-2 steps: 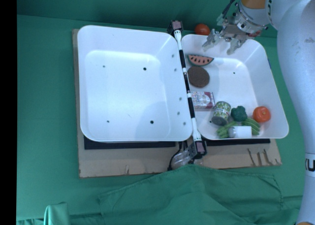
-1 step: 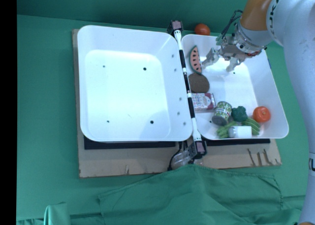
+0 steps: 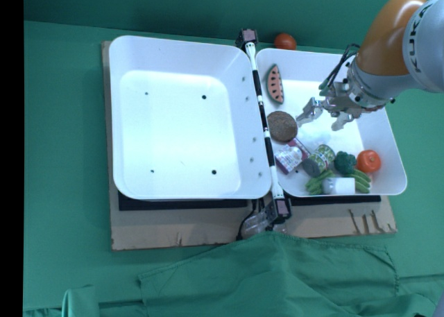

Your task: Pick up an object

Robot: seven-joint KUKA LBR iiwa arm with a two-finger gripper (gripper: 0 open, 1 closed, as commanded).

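White bins sit side by side on my counter. In the right bin I see the end effector hovering with its fingers spread apart, nothing between them. Below it lie a brown round disc, a watermelon slice, a can, broccoli and a tomato. The left bin is beside it.

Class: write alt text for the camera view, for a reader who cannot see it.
The end effector hovers over the right bin, holding nothing. Below it lie a brown disc, watermelon slice, can, broccoli and tomato. The left bin sits beside it.
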